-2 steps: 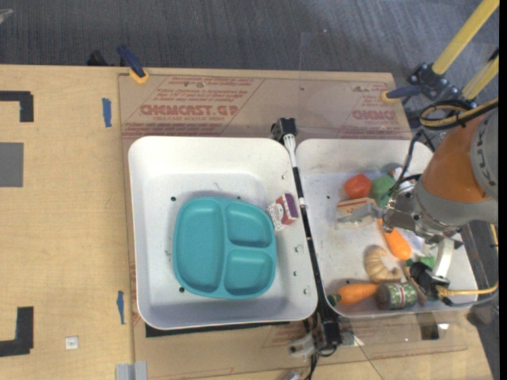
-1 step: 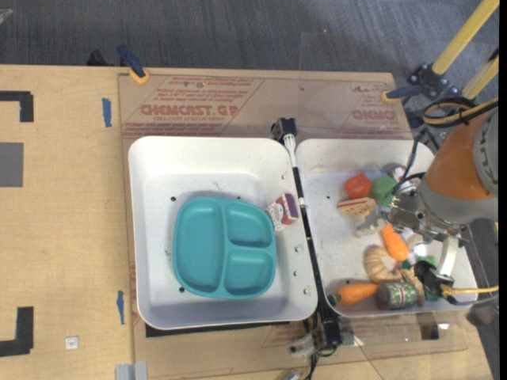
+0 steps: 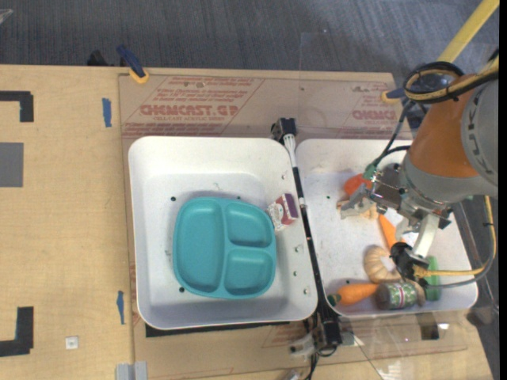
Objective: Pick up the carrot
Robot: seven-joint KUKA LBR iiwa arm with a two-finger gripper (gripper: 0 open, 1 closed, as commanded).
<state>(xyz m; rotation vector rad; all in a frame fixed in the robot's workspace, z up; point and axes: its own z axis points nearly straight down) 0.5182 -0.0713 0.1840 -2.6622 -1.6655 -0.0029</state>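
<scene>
One fixed cam, high above the surface — looks down at a slant, mid-range, taking in left bin & right bin; arm enters from right.

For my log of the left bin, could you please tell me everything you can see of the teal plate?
The teal plate is a rounded-rectangular divided tray, apparently smooth plastic, with one large compartment and two smaller ones parted by raised ridges. It lies flat, right way up, slightly turned, in the left bin. A small packet sits at its far right corner; whether they touch I cannot tell.
</scene>
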